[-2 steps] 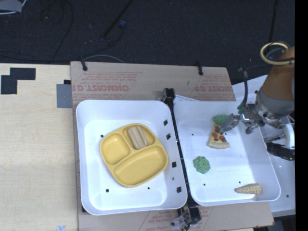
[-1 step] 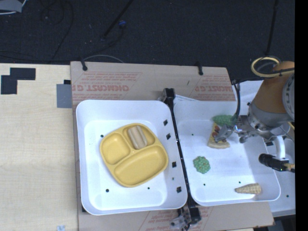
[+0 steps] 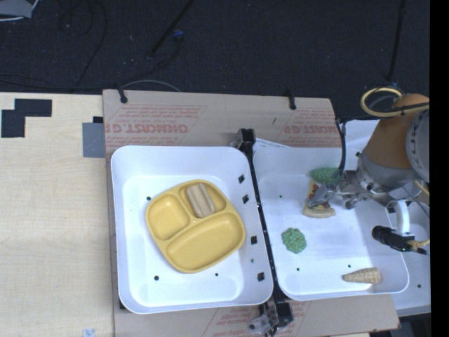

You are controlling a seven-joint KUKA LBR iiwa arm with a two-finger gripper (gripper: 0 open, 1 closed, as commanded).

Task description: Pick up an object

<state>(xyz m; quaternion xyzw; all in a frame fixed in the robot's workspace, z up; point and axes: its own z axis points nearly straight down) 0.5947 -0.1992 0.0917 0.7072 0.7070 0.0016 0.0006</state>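
In the right bin (image 3: 330,286), a cone-shaped piece (image 3: 362,276) lies nearest, a green lump (image 3: 294,240) behind it. Further back, the gripper (image 3: 330,199) touches a tan piece (image 3: 319,209); its hold I cannot tell. Beyond, cardboard (image 3: 210,121) shows reversed letters.

Bench (image 3: 49,223), cardboard sheet (image 3: 210,118), two white bins (image 3: 133,286) side by side

Tan, tree-topped toy (image 3: 320,201) – upright, right bin's (image 3: 393,286) far side
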